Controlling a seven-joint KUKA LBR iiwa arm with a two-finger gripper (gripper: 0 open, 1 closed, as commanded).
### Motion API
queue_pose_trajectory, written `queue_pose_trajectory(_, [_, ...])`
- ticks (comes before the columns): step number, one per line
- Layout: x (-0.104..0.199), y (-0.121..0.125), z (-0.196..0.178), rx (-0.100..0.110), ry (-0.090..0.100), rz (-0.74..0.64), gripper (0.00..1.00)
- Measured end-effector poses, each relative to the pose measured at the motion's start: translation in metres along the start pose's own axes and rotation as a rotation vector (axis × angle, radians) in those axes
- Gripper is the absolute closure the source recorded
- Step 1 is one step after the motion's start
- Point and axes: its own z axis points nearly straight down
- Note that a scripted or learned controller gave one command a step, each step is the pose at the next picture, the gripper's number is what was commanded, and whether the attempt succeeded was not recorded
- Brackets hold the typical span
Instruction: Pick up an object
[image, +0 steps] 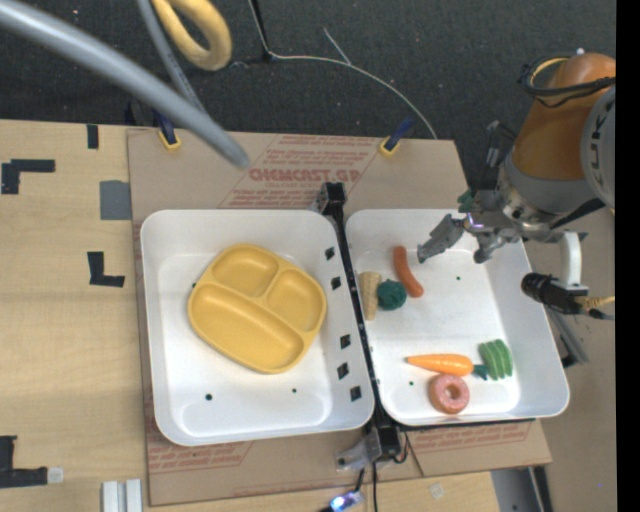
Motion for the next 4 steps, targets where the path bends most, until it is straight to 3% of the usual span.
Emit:
queue_pose_trajectory(1, [0.002,-0.001,0.065,0.006,0.000,0.000,0.00])
queue_pose_trajectory(2, [0.008,-0.008,0.120,0.000,0.003,0.001,0.00])
queue_pose_trajectory(3, [0.007,-0.002,0.124,-0.018,-0.001,0.000,0.00])
queue_pose_trajectory(4, [0.009,-0.005,0.118,-0.009,0.001,-0.002,1.00])
